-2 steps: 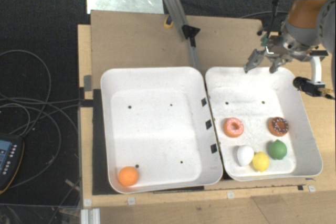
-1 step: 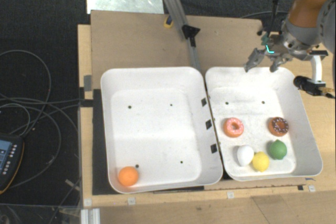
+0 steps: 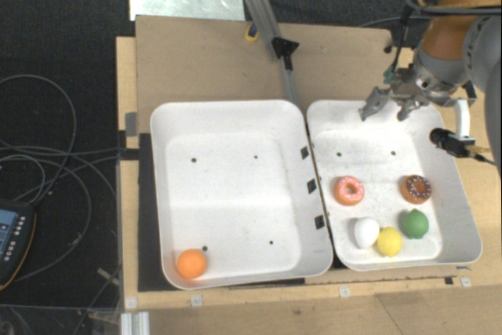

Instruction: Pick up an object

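Hovering over the far edge of the right bin (image 3: 451, 169), the gripper (image 3: 390, 107) has its two fingers spread apart with nothing between them; nothing looks picked up yet, so the whole grab is left to do. Nearer me in that bin sit a pink doughnut (image 3: 349, 191), a chocolate doughnut (image 3: 416, 188), a white ball (image 3: 365, 232), a lemon (image 3: 389, 242) and a green fruit (image 3: 414, 224), all well apart from the fingers; an orange (image 3: 191, 263) lies alone in the left bin (image 3: 227, 121).
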### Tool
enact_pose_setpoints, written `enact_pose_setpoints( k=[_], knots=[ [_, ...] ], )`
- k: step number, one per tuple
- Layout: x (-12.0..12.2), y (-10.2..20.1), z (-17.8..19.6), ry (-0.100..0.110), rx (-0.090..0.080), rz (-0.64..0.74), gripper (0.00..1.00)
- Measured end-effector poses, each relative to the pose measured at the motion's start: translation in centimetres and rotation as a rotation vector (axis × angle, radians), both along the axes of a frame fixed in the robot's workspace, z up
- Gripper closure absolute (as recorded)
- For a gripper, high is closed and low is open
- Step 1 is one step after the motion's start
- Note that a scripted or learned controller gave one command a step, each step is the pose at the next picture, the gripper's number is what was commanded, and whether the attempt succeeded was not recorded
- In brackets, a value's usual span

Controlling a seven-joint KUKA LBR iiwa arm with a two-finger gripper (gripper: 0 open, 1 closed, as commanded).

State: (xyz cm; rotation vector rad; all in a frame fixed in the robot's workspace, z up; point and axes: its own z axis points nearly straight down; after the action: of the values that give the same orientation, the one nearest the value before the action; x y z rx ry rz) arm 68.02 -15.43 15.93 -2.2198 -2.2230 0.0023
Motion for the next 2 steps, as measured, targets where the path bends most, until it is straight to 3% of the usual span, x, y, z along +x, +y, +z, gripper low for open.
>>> enact_pose_setpoints(
  k=[1, 2],
  knots=[
    [0.10, 0.33, -6.24, 0.002, 0.001, 0.004, 0.00],
    [0.20, 0.38, -6.77, -0.003, 0.000, 0.005, 0.00]
  ],
)
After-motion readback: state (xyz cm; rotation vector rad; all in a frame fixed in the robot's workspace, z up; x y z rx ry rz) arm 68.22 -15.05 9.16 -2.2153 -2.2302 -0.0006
